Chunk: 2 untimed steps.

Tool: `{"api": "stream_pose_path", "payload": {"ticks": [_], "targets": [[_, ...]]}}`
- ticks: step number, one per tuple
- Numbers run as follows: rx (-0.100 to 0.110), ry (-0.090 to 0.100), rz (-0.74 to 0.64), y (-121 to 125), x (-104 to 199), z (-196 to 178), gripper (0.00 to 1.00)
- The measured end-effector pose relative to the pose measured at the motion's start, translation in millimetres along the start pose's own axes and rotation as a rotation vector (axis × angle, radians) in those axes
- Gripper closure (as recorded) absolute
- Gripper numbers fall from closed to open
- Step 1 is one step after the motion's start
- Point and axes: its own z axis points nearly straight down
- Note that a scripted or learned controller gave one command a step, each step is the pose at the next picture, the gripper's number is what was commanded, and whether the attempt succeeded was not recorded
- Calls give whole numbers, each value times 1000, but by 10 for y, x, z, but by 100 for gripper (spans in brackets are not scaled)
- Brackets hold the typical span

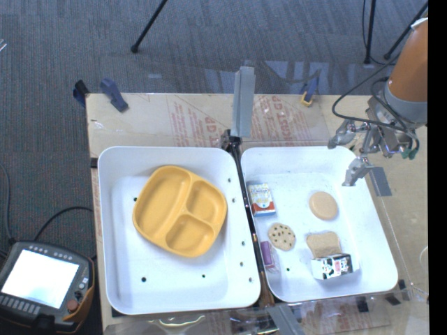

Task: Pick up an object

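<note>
Currently the tool [357, 160] hovers at the right bin's [293, 292] far corner, its state unclear; next, probably descending toward the tan disc [323, 205].

Surroundings: bench, floor, pendant

Plywood bench [174, 117] sits on grey carpet [70, 33]. Blue clamp [113, 94] at the bench's far left edge, yellow clamp [307, 98] at the far edge right of centre. Tripod legs [154, 19] on the carpet beyond. Teach pendant [43, 281], screen lit, lies on the floor at near left.
</note>
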Motion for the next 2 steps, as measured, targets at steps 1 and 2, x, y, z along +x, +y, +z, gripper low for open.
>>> {"api": "stream_pose_path", "payload": {"ticks": [1,2], "targets": [[0,-3,108,-156,-11,-81,0],[1,-5,362,-149,511,1424,0]]}}
